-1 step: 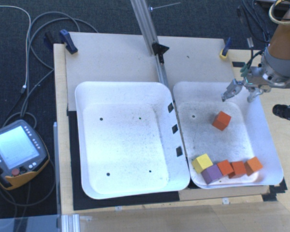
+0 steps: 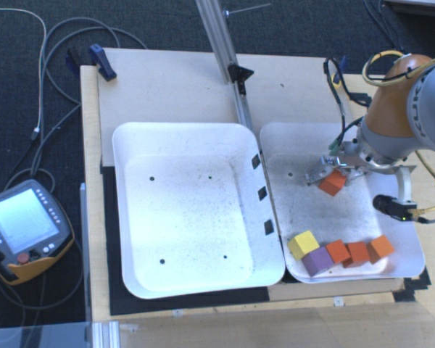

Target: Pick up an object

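camera view: jaws closed on one orange block; three orange blocks, one yellow, one purple below.

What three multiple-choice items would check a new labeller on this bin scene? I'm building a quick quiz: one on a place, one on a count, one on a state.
1. Where do the loose blocks lie?
A. left bin
B. near edge of the right bin
C. on the bench

2. How many orange blocks sit in that row?
A. one
B. three
C. five

3. What is at the gripper?
A. an orange block between its fingers
B. a yellow block
C. a blue clamp

Key: 1 B, the yellow block, purple block and orange ones line that edge; 2 B, three orange blocks show; 3 A, the block sits between the fingers.
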Controlling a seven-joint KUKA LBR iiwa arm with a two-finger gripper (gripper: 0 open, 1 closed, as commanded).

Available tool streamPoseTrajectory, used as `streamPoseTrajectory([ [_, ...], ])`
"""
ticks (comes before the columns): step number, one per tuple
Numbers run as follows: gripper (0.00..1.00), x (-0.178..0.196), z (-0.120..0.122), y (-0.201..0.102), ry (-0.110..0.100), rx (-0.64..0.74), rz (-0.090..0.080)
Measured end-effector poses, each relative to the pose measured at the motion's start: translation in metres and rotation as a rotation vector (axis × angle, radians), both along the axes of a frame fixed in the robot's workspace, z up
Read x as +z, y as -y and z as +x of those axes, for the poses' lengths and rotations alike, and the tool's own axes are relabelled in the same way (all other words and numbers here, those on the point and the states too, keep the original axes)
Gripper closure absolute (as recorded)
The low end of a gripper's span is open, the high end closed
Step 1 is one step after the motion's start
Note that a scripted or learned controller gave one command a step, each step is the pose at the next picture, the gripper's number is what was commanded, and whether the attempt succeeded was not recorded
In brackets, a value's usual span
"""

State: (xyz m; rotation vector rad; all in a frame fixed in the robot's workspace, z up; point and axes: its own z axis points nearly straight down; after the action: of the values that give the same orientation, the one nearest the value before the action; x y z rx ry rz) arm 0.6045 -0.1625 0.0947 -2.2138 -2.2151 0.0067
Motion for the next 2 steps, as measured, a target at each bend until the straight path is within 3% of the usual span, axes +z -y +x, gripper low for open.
streamPoseTrajectory([
  [1,1.00,0.016,0.003,0.000,0.011,0.001,-0.002],
  [2,1.00,0.109,0.003,-0.103,0.019,0.009,0.000],
])
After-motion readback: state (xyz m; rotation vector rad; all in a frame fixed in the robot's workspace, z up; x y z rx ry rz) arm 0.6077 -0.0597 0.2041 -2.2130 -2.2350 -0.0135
